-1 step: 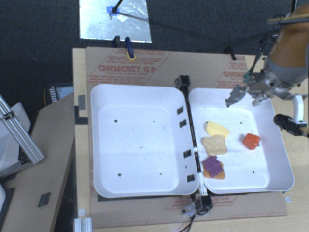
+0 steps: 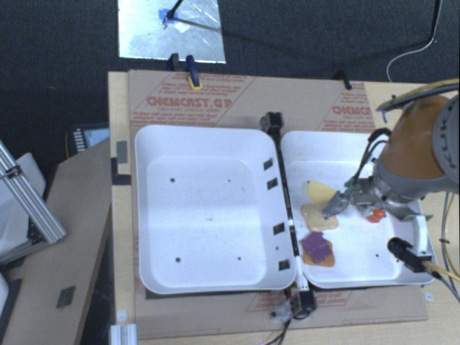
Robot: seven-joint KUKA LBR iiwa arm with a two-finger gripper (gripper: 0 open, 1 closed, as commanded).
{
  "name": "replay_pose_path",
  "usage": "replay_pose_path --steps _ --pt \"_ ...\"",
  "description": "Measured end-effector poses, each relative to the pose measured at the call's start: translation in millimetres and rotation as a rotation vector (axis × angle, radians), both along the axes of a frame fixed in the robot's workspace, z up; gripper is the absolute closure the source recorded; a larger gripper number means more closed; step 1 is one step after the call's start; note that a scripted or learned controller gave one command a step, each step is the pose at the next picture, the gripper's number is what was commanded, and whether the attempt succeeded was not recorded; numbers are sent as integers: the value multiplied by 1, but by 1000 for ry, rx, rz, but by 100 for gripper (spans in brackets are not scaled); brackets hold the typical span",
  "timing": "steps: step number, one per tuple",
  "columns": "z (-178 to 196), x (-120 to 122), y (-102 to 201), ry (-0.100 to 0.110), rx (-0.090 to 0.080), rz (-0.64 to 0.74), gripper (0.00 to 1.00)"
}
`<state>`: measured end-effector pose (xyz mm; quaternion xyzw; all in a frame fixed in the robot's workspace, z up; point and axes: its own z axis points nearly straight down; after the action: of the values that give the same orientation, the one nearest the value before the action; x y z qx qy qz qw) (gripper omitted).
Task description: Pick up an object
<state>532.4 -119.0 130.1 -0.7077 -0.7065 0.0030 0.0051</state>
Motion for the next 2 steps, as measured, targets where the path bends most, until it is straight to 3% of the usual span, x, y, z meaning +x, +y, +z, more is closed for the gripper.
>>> replay_pose_path --steps 1,2 --pt "17 6 0 -14 -4 4 100" --pt "191 -12 94 -32 1 17 100"
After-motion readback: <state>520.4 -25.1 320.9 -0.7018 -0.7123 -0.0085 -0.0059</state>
